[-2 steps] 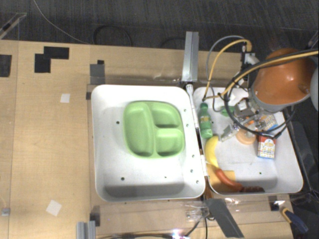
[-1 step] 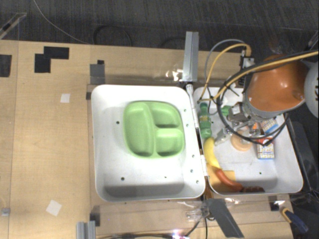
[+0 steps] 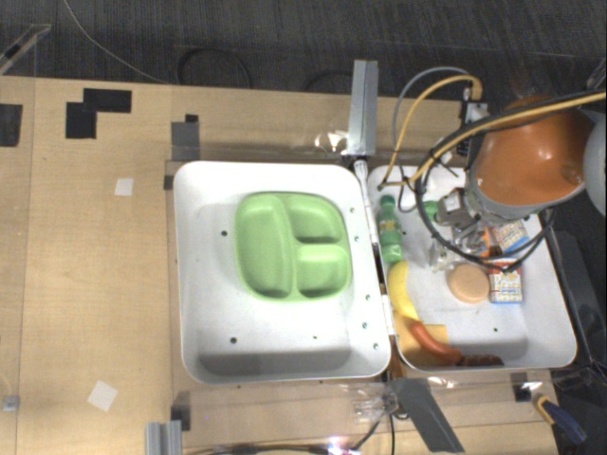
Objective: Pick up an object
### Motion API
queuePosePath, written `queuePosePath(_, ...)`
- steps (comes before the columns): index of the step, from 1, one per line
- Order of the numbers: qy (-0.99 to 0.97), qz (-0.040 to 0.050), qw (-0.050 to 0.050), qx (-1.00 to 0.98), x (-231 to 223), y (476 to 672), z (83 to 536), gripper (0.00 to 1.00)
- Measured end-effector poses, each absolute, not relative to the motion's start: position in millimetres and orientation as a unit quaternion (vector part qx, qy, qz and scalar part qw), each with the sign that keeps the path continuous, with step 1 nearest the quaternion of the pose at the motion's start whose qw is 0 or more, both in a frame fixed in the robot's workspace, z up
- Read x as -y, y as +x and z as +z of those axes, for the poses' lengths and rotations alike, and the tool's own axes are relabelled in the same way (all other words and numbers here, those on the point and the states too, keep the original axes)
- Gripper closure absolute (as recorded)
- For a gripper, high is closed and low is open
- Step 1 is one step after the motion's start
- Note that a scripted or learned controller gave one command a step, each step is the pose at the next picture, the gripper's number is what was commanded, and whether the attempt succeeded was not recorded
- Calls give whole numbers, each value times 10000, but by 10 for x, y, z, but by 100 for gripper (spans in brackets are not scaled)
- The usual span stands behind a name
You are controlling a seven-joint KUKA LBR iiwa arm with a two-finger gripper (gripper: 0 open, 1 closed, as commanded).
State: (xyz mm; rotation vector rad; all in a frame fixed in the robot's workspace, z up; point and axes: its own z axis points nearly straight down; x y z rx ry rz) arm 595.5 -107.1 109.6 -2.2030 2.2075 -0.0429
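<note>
The right bin (image 3: 548,322) holds several objects. A green bottle (image 3: 389,227) lies along its left wall, with a yellow banana (image 3: 402,290) below it. An orange-red item (image 3: 432,341) sits at the front. A round tan disc (image 3: 468,283) lies mid-bin beside a small printed box (image 3: 506,285). Another colourful packet (image 3: 509,236) lies partly under the arm. My gripper (image 3: 453,241) hangs low over the bin's middle, just above and left of the tan disc, right of the bottle. Cables and the wrist hide its tips. I see nothing held in it.
The left bin (image 3: 201,347) contains a green divided tray (image 3: 289,245). A metal post (image 3: 362,102) stands at the back between the bins. Cables loop around the wrist above the right bin's back edge. The arm's orange band (image 3: 526,159) covers that bin's back right corner.
</note>
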Motion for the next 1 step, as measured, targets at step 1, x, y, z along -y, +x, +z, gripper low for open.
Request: queuePosePath(1, -6571, -42, 75, -7537, 636, 6722, 2106, 100)
